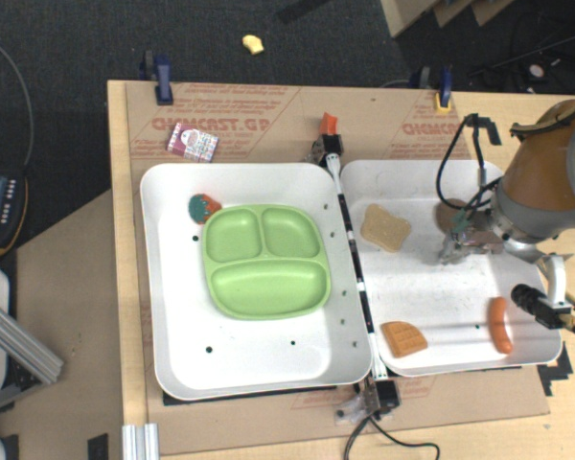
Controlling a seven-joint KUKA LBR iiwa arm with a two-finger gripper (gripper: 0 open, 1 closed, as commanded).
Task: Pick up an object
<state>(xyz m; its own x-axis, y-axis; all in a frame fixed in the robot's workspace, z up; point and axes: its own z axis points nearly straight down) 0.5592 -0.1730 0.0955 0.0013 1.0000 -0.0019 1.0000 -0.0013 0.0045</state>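
While the arm sits low in the right bin, I log the reach step. Nearest: orange cracker and sausage at its front wall. Further back, gripper, opening not discernible, nothing visibly held; beside it, tan bread. Next: centre over one item.

Plastic bins on a wood-and-card counter.
My counter is pale raw wood under printed matt cardboard; both white bins look smooth, faintly glossy plastic, and the green divided plate inside the left bin is smooth satin plastic.
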